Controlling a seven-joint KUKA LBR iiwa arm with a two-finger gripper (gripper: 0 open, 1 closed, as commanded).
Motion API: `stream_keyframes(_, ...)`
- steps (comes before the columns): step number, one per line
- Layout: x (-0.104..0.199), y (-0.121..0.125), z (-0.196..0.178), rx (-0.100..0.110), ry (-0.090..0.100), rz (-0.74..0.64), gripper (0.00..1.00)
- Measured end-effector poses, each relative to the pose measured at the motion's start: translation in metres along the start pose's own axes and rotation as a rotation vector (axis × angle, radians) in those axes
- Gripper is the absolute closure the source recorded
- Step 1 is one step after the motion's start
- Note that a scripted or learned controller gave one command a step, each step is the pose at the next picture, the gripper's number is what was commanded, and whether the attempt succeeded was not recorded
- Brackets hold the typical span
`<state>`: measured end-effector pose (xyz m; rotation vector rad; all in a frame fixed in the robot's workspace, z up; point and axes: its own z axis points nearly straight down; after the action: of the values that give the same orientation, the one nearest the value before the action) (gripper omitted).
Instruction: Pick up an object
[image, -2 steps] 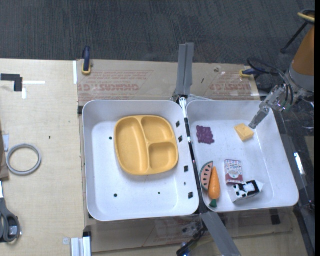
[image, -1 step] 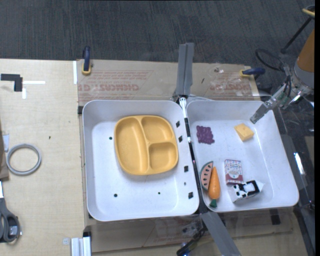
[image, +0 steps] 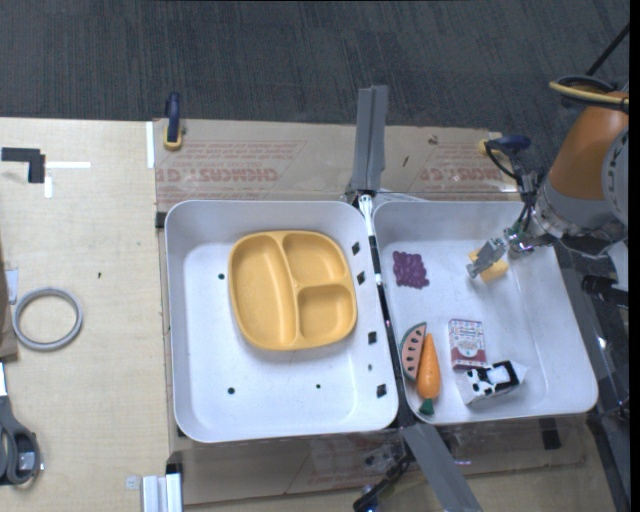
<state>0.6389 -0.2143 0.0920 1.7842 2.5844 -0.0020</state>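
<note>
The arm (image: 590, 160) reached in over the right bin (image: 570, 330), and the gripper (image: 500, 255) hung above that bin's far right part. A small yellow block (image: 489, 266) sat right at the fingertips, seemingly pinched between them and lifted a little off the bin floor, though the view was too small to be sure of the gap. The fingers looked nearly closed around it.

Measured from that yellow block: the purple grapes (image: 410, 269) lay to its left on the bin floor, well apart. Nearer the camera lay a small red-and-white carton (image: 466, 343). Beyond the carton, closer still to the bin's front edge, rested a black-and-white toy (image: 493, 381). Left of the carton lay a carrot (image: 428, 370), touching a watermelon slice (image: 411, 348). Far left of the block, in the other bin (image: 200, 400), sat a yellow divided plate (image: 292, 290).
</note>
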Motion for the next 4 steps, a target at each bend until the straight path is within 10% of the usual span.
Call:
stream_keyframes(1, -0.01, 0.018, -0.001, 0.004, 0.01, 0.146, 0.0)
stream_keyframes(2, -0.011, 0.019, -0.012, -0.001, -0.001, 0.142, 1.0)
stream_keyframes(3, -0.01, 0.009, -0.003, -0.004, -0.001, 0.5, 1.0)
stream_keyframes(4, -0.004, 0.013, -0.002, -0.003, 0.01, 0.494, 0.0)
